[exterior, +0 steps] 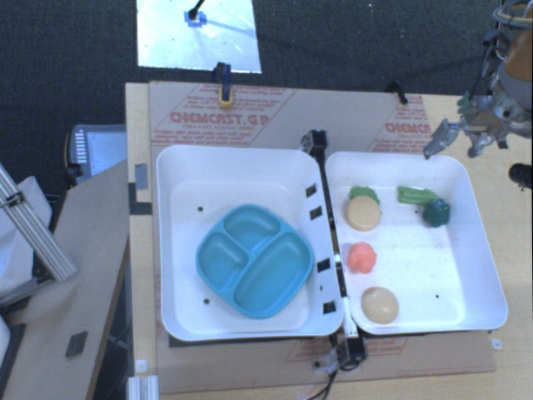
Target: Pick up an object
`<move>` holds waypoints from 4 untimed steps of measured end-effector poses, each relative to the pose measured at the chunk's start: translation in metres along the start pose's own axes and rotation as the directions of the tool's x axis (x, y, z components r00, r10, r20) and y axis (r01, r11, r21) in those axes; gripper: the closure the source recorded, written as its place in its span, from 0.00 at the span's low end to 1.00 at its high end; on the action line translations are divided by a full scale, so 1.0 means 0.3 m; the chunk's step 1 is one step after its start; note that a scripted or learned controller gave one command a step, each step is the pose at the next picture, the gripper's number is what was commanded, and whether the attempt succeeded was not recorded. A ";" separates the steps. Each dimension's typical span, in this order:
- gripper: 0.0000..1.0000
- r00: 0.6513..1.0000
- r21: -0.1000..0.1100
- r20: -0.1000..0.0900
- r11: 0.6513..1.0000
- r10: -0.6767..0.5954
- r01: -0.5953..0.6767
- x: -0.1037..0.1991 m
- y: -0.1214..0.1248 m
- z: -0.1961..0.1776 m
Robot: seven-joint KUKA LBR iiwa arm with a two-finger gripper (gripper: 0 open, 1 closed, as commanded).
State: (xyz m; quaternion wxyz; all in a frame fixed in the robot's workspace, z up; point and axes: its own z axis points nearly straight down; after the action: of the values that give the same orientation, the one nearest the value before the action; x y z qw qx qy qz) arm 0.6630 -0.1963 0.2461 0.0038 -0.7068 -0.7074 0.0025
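The right bin (479, 248) holds a cream round piece with a green edge (363, 210), a pink piece (361, 257), a tan round piece (380, 304) and a green item with a dark teal head (425, 204). My gripper (460, 141) hovers above the far right corner of that bin, fingers spread open with nothing between them. It is up and to the right of the green item, apart from everything.
The left bin (179, 223) carries a blue divided plate (253, 259). A black divider with clips (326, 232) runs between the bins. A yellow clamp (225, 87) sits at the bench's far edge on the cardboard sheet (275, 117).
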 end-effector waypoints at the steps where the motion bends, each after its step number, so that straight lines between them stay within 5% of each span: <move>1: 0.00 1.000 -0.011 0.003 1.000 -0.002 0.003 0.002 0.008 -0.024; 4: 0.00 1.000 -0.007 0.002 1.000 -0.002 0.002 -0.026 0.003 0.503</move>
State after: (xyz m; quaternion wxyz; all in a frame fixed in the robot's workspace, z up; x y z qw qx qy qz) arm 0.6627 -0.2038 0.0954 0.0009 -0.7061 -0.7081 0.0008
